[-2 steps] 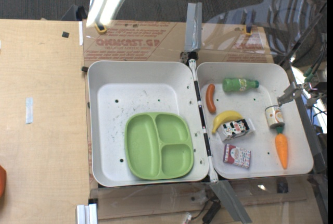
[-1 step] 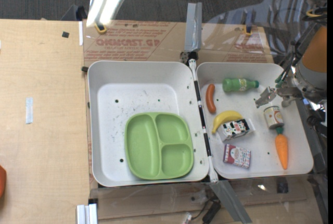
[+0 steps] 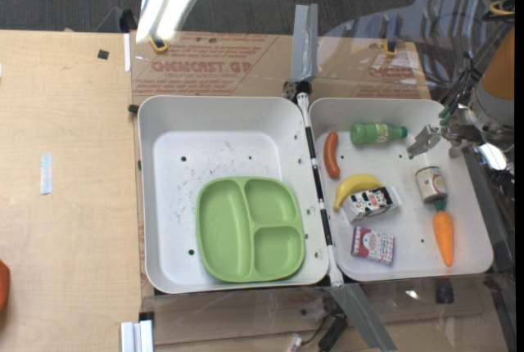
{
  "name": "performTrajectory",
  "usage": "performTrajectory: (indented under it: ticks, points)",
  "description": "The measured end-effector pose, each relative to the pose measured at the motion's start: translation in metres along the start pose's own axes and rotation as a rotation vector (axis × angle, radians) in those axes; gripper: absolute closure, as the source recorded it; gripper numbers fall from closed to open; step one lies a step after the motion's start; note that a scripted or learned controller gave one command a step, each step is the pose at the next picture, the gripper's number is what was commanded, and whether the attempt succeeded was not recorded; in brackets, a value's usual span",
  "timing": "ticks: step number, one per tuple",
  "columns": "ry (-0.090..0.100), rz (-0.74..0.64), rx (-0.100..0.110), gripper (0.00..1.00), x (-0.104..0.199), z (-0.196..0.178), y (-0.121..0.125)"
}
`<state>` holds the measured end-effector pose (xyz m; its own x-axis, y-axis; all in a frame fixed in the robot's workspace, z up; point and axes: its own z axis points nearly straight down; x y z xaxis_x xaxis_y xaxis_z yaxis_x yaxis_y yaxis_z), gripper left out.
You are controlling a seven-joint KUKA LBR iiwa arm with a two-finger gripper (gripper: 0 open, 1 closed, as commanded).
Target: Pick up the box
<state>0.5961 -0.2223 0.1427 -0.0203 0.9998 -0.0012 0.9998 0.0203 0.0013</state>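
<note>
Green divided plate (image 3: 250, 229) sits low in left bin (image 3: 164, 178). Right bin (image 3: 475, 260): sausage (image 3: 331, 155), banana (image 3: 357, 187), milk carton (image 3: 370, 202), red box (image 3: 373, 245) near front wall, can (image 3: 429, 183), carrot (image 3: 443, 237). Gripper (image 3: 432, 137) hovers over bin's far right, arm angling in from right; finger state unclear.

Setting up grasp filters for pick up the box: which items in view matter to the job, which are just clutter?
Job:
red and white box, front of the right bin
cow-print carton, maybe a box too
gripper, above the bin's back right

Clutter:
banana
hot dog
green bottle
can
carrot
green divided plate, left bin
</note>
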Motion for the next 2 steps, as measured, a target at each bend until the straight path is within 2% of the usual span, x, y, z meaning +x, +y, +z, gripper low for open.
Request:
performTrajectory:
  ticks: [1,2]
  points:
    - [0.000,0.003,0.001,0.00,-0.001,-0.040,-0.014]
    - [0.000,-0.001,0.001,0.00,0.032,0.001,0.020]
